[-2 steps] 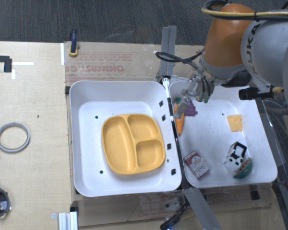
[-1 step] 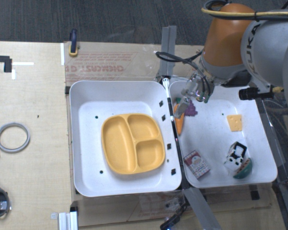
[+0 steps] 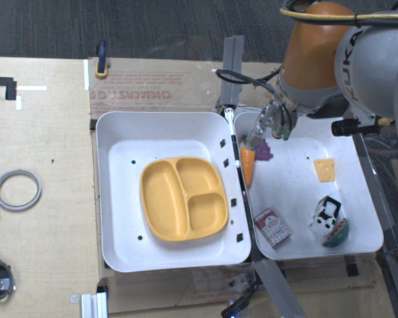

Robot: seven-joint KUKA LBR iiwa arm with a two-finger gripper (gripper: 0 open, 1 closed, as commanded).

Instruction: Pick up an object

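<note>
Camera view: we cannot tell the gripper's (image 3: 273, 126) state above the purple object (image 3: 263, 151) beside the carrot (image 3: 247, 164) at the right bin's (image 3: 365, 177) left wall. We judge it soft, light; grasp mid-body.

- We see two white bins (image 3: 113, 197).
- A yellow divided plate (image 3: 184, 197).
- An orange carrot (image 3: 247, 165) beside something purple (image 3: 263, 151).
- A yellow cheese slice (image 3: 324, 170).
- A black-and-white patched toy (image 3: 328, 212).
- A red-and-white card box (image 3: 272, 226).
</note>
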